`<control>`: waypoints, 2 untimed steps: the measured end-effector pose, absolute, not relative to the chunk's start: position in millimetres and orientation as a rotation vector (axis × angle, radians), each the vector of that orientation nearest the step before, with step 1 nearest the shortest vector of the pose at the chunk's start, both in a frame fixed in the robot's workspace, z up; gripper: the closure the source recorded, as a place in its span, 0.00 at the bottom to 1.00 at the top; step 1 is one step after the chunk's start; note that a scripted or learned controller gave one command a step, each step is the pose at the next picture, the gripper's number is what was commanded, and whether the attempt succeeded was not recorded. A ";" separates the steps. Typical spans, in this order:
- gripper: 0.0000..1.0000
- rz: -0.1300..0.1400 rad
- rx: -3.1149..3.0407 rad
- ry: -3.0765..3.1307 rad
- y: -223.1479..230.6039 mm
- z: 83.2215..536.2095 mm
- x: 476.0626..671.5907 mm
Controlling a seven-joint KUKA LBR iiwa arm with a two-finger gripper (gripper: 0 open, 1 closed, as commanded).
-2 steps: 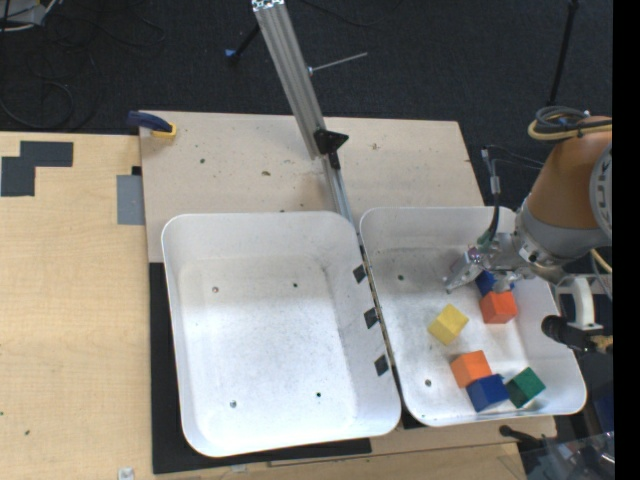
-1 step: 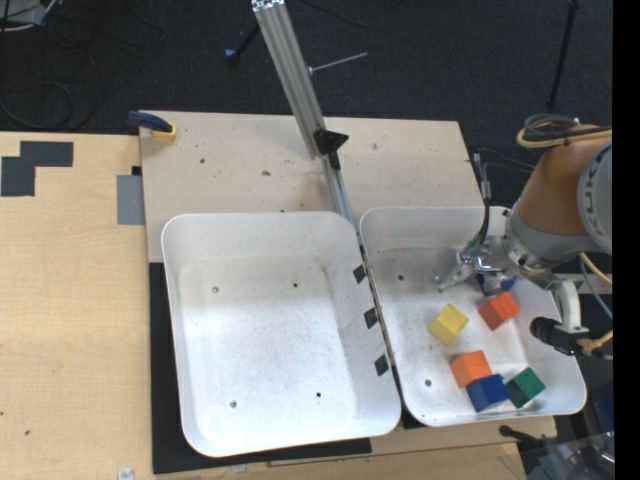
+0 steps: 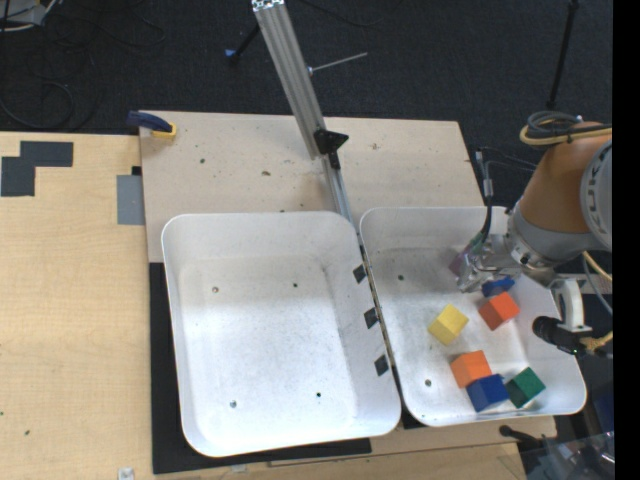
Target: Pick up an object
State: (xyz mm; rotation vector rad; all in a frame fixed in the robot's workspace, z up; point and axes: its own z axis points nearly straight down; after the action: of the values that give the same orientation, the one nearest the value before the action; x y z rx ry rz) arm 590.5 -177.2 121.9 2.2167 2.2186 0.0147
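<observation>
The blocks lie in the right bin, toward its near right part. A yellow block sits near the middle of that bin, apart from the others. An orange-red block lies to its right, and a small blue piece shows just above that one, right under the gripper. Nearer the front rim, an orange block, a blue block and a green block sit bunched together, the blue one touching the orange one and just beside the green.

The gripper hangs low over the right side of the bin, close to the small blue piece; whether the fingers are open or closed cannot be told, since that spot is small and cluttered. The arm comes in from the right, its orange band showing above the wrist.

The left bin stands beside the right one, their rims meeting along a line marked by small black clips. Its white floor is speckled with dark marks.

Both bins rest on a pale bench with a few dark spots. A slanted aluminium bar rises from behind the bins toward the top, with a checkered tag at its end. A blue-and-yellow clamp sits at the bench's far left corner. To the left lies a light wooden board with dark grey patches. Behind is dark carpet with cables.
</observation>
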 end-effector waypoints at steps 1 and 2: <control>1.00 0.002 2.219 2.220 -180.0 184.6 594.4; 1.00 0.003 2.218 2.221 -181.2 233.7 595.1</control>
State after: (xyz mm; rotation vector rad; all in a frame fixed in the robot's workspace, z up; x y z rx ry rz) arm 595.1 -181.2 233.7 2.2178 2.2206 0.0026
